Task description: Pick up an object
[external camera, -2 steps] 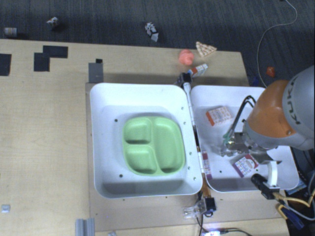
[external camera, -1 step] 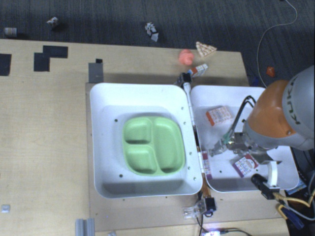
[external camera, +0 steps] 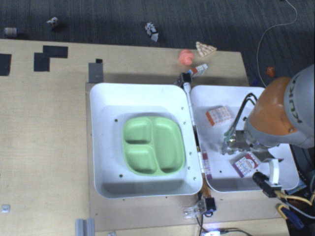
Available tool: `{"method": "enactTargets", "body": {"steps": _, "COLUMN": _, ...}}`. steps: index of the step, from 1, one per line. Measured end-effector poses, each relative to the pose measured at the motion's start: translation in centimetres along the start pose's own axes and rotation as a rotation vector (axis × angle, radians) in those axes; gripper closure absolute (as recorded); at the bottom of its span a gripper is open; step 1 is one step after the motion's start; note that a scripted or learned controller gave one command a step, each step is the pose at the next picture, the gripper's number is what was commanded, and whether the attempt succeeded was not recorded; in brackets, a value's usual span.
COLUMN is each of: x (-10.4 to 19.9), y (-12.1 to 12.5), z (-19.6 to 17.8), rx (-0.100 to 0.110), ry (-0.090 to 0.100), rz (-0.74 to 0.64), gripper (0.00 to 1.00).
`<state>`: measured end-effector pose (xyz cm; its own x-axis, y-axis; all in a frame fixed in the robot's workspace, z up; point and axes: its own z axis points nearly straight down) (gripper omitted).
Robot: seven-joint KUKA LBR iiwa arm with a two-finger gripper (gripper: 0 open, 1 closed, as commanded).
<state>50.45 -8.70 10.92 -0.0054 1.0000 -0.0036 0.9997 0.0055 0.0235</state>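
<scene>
I have the gripper (external camera: 230, 145) low in the right bin (external camera: 290, 181); can't tell its state, wrist blocks it. Likeliest pick: packet (external camera: 244, 165) just beside it, toward me. Second packet (external camera: 218, 115) lies beyond it. Green tray (external camera: 152, 145) sits left, well apart.

Tan bench (external camera: 44, 146) under two white bins (external camera: 106, 132), pink ball (external camera: 186, 57)

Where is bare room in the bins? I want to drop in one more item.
In the left bin, a bare white margin rings the green tray, widest along the left wall. In the right bin, the floor near the divider is free. Crowded: the two packets and the gripper on the right.
</scene>
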Motion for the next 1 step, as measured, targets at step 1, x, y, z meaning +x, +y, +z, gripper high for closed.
{"method": "enactTargets", "body": {"steps": 1, "x": 0.00, "y": -0.01, "z": 0.01, "rx": 0.000, "ry": 0.000, "rz": 0.000, "gripper": 0.00}}
